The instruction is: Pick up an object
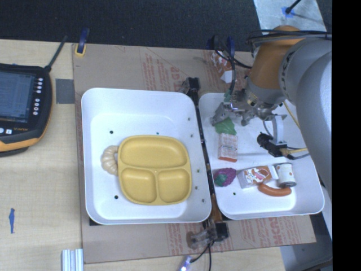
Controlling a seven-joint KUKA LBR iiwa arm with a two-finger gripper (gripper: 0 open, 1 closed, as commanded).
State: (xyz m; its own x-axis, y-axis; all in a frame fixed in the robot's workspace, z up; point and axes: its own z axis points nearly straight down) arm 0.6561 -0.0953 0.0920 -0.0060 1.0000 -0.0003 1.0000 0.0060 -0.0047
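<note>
My gripper [232,117] hangs low over the far left part of the right bin [307,206], its two fingers spread apart with nothing between them. Just in front of it lies a small green item [227,127], partly under the fingers. A red and white carton [228,147] lies right below that. Nearer the front are a purple bunch of grapes [224,176], a small white and red box [254,176], a small can [285,175] and a reddish sausage [274,190].
The left bin [93,106] holds a yellow divided plate [153,169] with a beige ridged item [109,158] at its left side. A handheld control unit [20,106] lies on the bench at far left. The grey arm covers the right bin's far right corner.
</note>
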